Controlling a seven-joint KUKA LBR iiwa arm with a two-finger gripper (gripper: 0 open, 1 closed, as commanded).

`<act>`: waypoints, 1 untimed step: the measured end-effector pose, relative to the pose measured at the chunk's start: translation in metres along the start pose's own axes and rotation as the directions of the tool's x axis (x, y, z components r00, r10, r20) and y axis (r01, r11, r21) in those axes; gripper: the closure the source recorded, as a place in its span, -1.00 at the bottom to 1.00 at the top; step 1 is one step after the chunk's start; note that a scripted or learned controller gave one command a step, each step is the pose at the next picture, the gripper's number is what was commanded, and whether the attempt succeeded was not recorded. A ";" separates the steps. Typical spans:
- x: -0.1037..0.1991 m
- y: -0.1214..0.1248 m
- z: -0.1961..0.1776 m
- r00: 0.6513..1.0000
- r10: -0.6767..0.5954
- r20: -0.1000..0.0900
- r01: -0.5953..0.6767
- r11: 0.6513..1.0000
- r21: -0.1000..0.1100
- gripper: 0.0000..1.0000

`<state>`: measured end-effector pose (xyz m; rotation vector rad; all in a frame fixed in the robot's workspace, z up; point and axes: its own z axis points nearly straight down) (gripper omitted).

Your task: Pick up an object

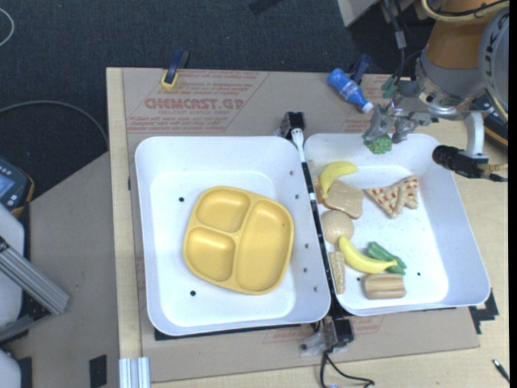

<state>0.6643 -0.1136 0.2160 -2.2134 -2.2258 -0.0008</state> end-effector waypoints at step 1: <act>0.052 -0.004 0.006 1.000 0.000 -0.001 0.000 1.000 0.001 1.00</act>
